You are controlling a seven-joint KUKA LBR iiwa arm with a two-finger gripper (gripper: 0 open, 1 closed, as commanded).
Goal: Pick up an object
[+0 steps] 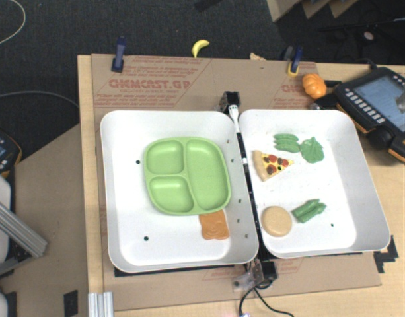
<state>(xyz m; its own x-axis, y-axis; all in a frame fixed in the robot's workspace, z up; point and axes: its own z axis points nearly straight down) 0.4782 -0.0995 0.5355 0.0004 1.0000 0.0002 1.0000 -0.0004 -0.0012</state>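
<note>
Nearest you, a black clip sits at the front edge where the two bins meet. Just behind it in the right bin you see a round tan cookie with a green pod-like piece beside it, the two just apart. Farther back lie a pizza slice and two leafy green pieces — near each other, none touching the slice.

In the left bin, a green divided plate takes the middle, and an orange-brown piece lies against its near rim. Both bins rest on a cardboard sheet held by two blue clamps. A small orange object and a black pendant lie off to the right.

As for the gripper — you cannot tell its state.
</note>
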